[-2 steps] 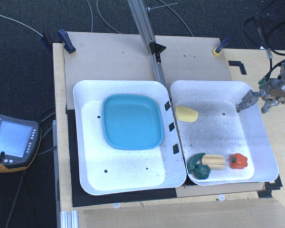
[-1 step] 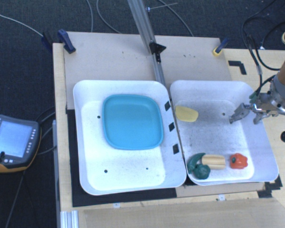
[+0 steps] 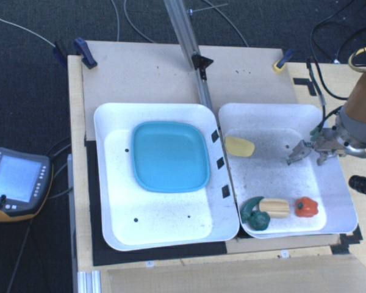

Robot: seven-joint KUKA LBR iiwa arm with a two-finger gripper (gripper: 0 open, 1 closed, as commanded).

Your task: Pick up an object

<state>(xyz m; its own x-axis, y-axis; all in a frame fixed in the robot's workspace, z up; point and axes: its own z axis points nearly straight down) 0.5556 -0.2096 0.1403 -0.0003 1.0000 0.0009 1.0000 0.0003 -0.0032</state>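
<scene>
The right bin (image 3: 329, 127) holds a pale yellow piece (image 3: 239, 146) near its left wall. Along its front edge lie a dark green toy vegetable (image 3: 254, 213), a tan roll (image 3: 274, 208) and a red pepper (image 3: 305, 207). My gripper (image 3: 307, 157) hangs over the right part of this bin, reaching in from the right. Its fingers are spread open with nothing between them. It is well above and to the right of the front row of objects, and apart from the yellow piece.
The left bin (image 3: 110, 163) carries a blue square plate (image 3: 171, 156). A metal post (image 3: 186, 32) slants down to the gap between the bins. Black clips (image 3: 219, 162) sit on the shared wall. A teach pendant (image 3: 15, 182) lies off the bench at the left.
</scene>
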